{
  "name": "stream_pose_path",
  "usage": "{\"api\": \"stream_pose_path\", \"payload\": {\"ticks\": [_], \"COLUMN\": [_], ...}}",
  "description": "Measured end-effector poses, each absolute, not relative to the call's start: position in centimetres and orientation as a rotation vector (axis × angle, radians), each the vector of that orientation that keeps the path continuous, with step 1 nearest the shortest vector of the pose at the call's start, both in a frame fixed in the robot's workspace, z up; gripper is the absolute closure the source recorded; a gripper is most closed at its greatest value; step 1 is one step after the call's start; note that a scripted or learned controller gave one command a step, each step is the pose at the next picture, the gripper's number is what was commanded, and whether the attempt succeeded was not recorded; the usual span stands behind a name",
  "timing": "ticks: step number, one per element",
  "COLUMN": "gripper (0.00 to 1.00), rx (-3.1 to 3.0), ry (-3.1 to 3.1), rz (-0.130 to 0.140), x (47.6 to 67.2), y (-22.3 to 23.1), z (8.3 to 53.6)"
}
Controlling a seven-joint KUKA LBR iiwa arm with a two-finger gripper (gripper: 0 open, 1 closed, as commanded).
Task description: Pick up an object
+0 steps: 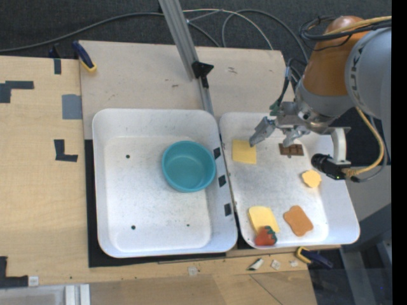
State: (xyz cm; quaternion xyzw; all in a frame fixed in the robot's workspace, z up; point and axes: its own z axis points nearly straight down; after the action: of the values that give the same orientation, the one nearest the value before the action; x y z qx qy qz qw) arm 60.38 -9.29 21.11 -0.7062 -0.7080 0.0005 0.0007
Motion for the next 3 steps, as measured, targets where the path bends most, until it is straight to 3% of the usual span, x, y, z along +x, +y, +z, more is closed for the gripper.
{"api": "stream_pose_path", "payload": {"ticks": [1, 3], "gripper": [0.00, 0.00], "rx": [-2.218, -2.216], "ry": [-2.223, -2.220], "rz": [0.002, 0.007], "x": [60.4, 60.0], "y": [-9.3, -9.2], "z": [21.1, 12.3]}}
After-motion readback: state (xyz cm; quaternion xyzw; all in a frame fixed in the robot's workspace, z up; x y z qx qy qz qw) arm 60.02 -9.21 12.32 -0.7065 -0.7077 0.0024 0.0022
